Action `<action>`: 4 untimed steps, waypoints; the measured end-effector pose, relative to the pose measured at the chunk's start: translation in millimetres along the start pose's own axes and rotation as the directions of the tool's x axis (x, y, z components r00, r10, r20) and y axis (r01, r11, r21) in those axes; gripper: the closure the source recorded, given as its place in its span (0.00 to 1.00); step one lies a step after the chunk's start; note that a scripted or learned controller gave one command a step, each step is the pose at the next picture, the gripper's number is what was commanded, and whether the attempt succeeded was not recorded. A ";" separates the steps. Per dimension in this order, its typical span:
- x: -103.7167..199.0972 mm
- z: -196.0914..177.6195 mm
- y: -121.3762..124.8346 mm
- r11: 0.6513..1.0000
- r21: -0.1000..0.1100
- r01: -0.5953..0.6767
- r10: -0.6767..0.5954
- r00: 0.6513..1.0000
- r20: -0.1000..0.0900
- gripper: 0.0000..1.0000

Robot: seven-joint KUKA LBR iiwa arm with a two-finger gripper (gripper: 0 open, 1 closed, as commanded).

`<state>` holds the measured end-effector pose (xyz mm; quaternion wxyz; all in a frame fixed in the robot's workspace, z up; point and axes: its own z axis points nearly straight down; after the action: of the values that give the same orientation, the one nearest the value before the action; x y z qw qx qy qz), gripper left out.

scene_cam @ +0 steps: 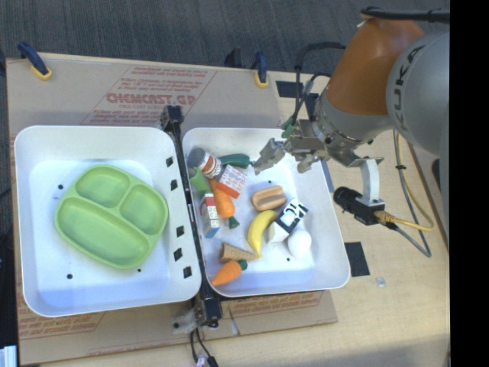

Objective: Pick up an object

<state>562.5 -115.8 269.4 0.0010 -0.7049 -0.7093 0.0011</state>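
My gripper [287,159] hovers over the back right part of the right bin [330,228], open, with nothing between its fingers. Just below it in the bin lie a brown hot dog bun [269,198], a yellow banana [260,232], a black and white block [291,214] and a white egg [299,243]. Further left are an orange carrot [223,202], a red and white packet [233,180], a can [206,163] and a green piece [234,160]. A second carrot [228,272] rests at the bin's front edge.
The left bin [38,151] holds a green divided plate [112,216]. A black divider with clips [179,197] runs between the bins. A black cable plug [355,203] with a yellow cable hangs to the right of the right bin.
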 end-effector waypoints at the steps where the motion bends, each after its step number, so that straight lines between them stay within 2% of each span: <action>1: 0.0 0.0 0.0 1.000 0.000 0.000 0.000 1.000 0.000 0.00; 2: -20.1 -85.4 -25.1 1.000 -0.004 -0.001 0.001 1.000 0.002 0.00; 3: -50.5 16.1 -86.7 1.000 0.000 0.000 0.000 1.000 0.001 0.00; 4: -77.3 177.7 5.9 1.000 -0.003 0.002 -0.002 1.000 0.002 0.00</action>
<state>568.3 -193.1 91.7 -0.0007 -0.7042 -0.7100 0.0008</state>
